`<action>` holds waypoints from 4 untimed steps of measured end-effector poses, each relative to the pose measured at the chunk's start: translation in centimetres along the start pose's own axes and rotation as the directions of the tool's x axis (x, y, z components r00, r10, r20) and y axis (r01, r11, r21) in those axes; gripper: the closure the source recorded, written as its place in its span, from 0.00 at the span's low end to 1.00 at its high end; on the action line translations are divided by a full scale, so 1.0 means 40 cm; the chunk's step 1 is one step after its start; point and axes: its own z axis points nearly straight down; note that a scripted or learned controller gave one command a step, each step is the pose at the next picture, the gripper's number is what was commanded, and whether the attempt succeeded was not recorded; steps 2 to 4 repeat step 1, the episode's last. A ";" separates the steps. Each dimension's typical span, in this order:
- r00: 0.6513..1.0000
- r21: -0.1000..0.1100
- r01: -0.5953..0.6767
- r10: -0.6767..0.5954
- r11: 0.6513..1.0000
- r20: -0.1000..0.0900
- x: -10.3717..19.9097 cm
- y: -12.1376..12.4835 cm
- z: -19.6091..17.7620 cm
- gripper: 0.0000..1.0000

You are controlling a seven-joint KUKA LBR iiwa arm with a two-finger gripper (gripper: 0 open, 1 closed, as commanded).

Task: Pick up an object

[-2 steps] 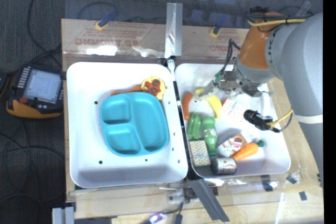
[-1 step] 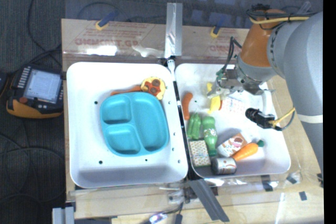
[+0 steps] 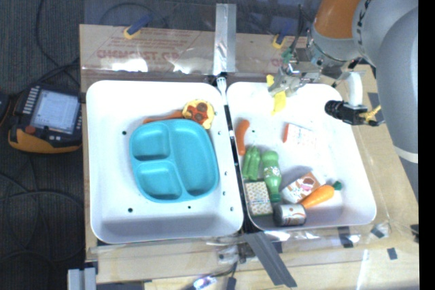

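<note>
Your gripper hangs over the right bin's back edge, fingers pinching a small yellow toy. Lift it clear next.

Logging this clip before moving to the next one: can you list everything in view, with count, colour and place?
Bins: 2, white, side by side on the bench.
Divided plate: 1, blue, left bin.
Round toy: 1, yellow and orange, left bin, at the plate's far edge.
Yellow piece: 1, right bin's far end, below the gripper.
Carrots: 2, orange, right bin; one near the front, one by the divider.
Green vegetables: 2, right bin, middle.
Carton: 1, white and orange, right bin.
Small packages and can: about 3, mixed colours, right bin's front.
Handheld controller: 1, black and orange, on the floor, left.
Gripper: 1, over the right bin's far end.
</note>
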 end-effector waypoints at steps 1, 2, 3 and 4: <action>0.998 0.003 -0.069 0.069 0.998 -0.002 0.068 0.010 0.048 1.00; 0.998 0.003 -0.069 0.069 0.998 -0.002 0.068 0.010 0.048 1.00; 0.998 0.003 -0.069 0.069 0.998 -0.002 0.068 0.010 0.048 1.00; 0.998 0.003 -0.069 0.069 0.998 -0.002 0.068 0.010 0.048 1.00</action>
